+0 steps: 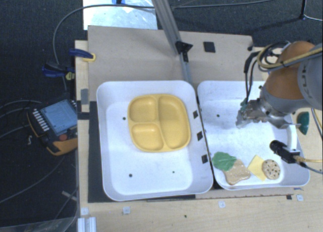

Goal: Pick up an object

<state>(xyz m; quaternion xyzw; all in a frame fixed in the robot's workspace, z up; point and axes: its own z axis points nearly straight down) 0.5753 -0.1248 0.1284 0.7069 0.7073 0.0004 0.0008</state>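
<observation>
left white bin (116, 175): yellow divided plate (158, 122) lying flat near its middle | bench edge, left: blue clamps (58, 69) | floor, left of bench: handheld pendant with blue screen (55, 120), cables trailing | grey pole (166, 19) slanting over bench top

Looks like a robotics lab setup tbh: a grey arm (298, 82) over 2 white bins (151, 185) on a cardboard-topped bench (131, 54), loose cables (65, 19) across dark carpet, clamps (75, 54) on the edge, and a handheld control pendant (53, 125) on the floor.
</observation>
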